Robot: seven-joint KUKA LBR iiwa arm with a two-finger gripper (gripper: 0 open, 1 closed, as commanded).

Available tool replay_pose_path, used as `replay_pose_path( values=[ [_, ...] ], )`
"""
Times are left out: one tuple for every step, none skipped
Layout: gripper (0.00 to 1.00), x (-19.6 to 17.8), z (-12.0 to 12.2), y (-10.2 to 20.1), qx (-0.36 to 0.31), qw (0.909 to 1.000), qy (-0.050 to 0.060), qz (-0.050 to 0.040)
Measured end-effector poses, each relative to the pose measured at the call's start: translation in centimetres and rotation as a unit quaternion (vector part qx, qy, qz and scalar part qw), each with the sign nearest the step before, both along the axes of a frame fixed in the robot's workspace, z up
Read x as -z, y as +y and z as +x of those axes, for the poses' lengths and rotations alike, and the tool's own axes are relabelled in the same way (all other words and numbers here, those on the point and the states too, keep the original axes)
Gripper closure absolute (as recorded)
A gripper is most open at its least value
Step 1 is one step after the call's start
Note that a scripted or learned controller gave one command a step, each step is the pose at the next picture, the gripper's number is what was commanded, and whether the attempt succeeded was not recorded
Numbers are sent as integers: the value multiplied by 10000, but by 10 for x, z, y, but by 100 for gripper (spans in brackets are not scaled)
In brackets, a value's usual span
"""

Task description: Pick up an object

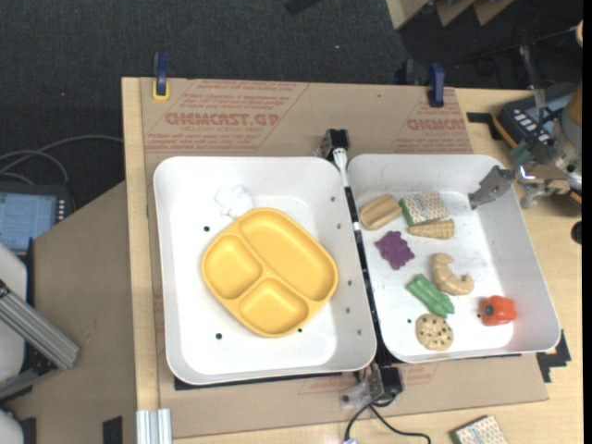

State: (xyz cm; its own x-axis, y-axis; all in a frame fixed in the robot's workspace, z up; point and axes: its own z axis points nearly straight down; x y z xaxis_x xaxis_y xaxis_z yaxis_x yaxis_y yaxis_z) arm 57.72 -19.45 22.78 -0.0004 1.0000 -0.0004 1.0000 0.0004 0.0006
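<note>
Approach step: the gripper (488, 189) hovers at the right bin's (530, 276) 1 o'clock rim; finger state cannot be told. Toy foods lie below, nearest the sandwich wedge (425, 207); descent and alignment come next.

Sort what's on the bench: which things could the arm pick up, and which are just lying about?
For the job: bread roll, sandwich, purple grapes, croissant, green pepper, cookie, tomato, gripper.

Lying about: yellow tray, white scrap, blue clamps.
</note>
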Motion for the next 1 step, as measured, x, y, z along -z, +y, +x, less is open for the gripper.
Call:
replay_pose_path(
  values=[
    [0,144,64,17,-14,10000,-44,-4]
  ],
)
